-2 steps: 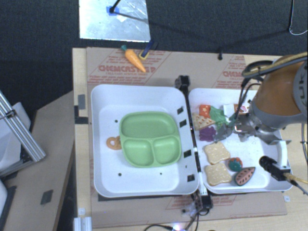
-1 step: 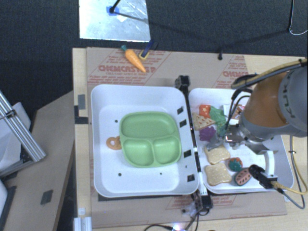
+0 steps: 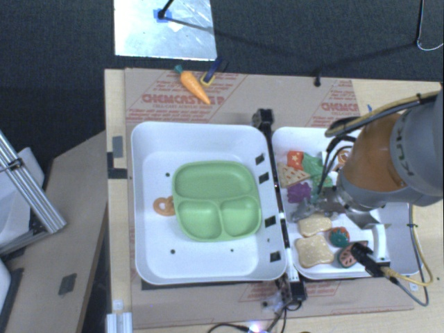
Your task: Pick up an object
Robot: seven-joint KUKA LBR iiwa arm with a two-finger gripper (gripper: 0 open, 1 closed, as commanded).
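Two shallow white plastic bins (image 3: pixel 149 186), smooth with a slight sheen. Green three-compartment plastic plate (image 3: pixel 215 198), smooth, satin finish. Desk (image 3: pixel 83 186) surface pale, wood-like, matt. Brown sheet printed with red lettering (image 3: pixel 277 92) under the bins, paper-faced, dull. Square silver sheet (image 3: pixel 165 18), metallic, reflective. Orange carrot toy (image 3: pixel 194 87), smooth plastic. Arm's orange band (image 3: pixel 374 155), glossy.

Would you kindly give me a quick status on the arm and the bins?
Gripper low in right bin, among toy food; fingers unclear. Bread slices and purple piece lie beside it. Green tray sits in left bin.
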